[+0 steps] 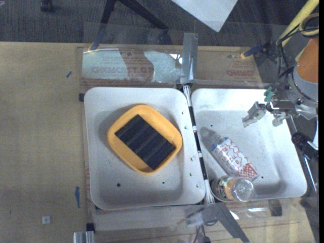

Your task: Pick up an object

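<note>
Poised with nothing held above the right white bin (pixel 283 184), the pincer (pixel 253 114) is seen slightly parted, while the clear crinkled plastic bottle with red-patterned label (pixel 228 153), judged light, slippery and easily crushed, is best gripped across its labelled middle.

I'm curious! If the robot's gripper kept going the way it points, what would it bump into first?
Probably the bare white floor of the right bin. The gripper points down and left, above the plastic bottle, which seems to lie nearer the camera, though depth is hard to judge.
</note>
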`<state>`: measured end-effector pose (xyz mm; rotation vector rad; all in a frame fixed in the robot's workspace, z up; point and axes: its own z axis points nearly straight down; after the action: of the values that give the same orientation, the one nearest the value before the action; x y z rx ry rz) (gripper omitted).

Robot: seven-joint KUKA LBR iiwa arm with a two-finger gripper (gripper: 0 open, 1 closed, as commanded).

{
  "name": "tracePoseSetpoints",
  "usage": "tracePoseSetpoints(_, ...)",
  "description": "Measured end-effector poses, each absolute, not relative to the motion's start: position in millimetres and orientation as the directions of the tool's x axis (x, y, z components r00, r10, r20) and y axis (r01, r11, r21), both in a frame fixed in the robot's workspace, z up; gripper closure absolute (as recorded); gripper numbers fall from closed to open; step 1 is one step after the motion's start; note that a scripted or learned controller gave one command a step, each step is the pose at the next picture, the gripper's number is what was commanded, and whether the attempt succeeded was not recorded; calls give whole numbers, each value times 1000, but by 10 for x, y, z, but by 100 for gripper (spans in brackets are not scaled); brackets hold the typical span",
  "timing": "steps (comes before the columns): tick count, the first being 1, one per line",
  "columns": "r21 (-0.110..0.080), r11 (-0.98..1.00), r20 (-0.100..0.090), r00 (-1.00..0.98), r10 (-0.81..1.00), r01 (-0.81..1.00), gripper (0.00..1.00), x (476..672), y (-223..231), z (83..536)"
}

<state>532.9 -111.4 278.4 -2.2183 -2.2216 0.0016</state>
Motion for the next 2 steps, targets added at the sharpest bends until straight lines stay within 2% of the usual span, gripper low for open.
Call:
tracePoseSetpoints(1,2,232,0,-232,973,973,0,5173,-1227,1515)
tracePoseSetpoints(2,6,231,-2,-230,973,973,100,5182,-1232,1615)
